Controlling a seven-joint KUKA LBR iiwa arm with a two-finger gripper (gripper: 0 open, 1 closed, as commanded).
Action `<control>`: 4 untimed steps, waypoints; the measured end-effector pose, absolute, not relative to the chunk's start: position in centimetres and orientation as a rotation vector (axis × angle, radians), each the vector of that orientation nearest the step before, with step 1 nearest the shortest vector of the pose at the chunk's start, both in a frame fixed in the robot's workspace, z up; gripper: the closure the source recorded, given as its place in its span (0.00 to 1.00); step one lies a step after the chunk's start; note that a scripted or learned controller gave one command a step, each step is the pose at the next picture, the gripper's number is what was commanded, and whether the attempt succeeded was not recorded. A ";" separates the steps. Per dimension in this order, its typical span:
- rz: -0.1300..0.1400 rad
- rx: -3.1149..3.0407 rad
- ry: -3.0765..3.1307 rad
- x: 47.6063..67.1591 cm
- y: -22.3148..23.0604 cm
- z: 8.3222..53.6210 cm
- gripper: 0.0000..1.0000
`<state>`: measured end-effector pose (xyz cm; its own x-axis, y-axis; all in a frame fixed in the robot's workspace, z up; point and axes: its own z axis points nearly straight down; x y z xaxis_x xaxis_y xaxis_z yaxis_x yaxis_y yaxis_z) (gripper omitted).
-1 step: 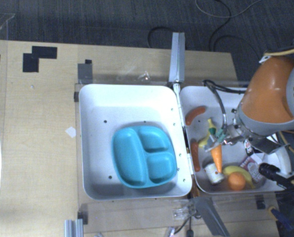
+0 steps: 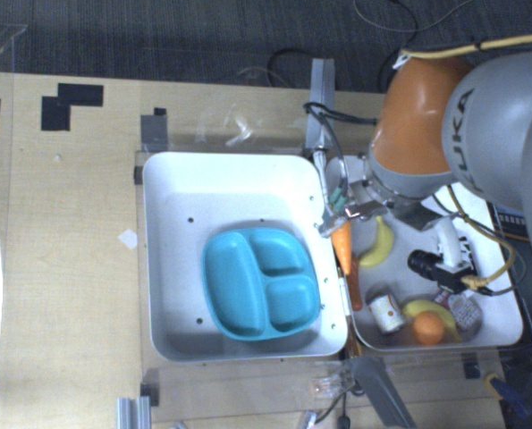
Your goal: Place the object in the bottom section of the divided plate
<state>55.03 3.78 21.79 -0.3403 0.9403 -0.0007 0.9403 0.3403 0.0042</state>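
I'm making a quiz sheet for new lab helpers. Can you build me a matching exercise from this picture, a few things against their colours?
Things:
1. divided plate
2. carrot
3. banana
4. left bin

Colours:
A. yellow
B. white
C. blue
D. orange

Pairs: 1-C, 2-D, 3-A, 4-B.

The plate lies in the left bin. The carrot lies along the divide between the bins, and the banana lies in the right bin, both below the gripper.

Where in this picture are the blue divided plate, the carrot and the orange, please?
blue divided plate (image 2: 262, 282): camera view, on the ridge between its sections, in the left bin.
carrot (image 2: 344, 250): camera view, on its orange body by the wall between the bins.
orange (image 2: 428, 329): camera view, on its round top, in the right bin.
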 end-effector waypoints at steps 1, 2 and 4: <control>0.007 1.501 2.751 53.0 1.0 27.0 1.00; 0.004 1.837 2.545 57.9 9.0 24.3 1.00; 0.006 1.181 2.907 56.0 13.5 24.6 0.00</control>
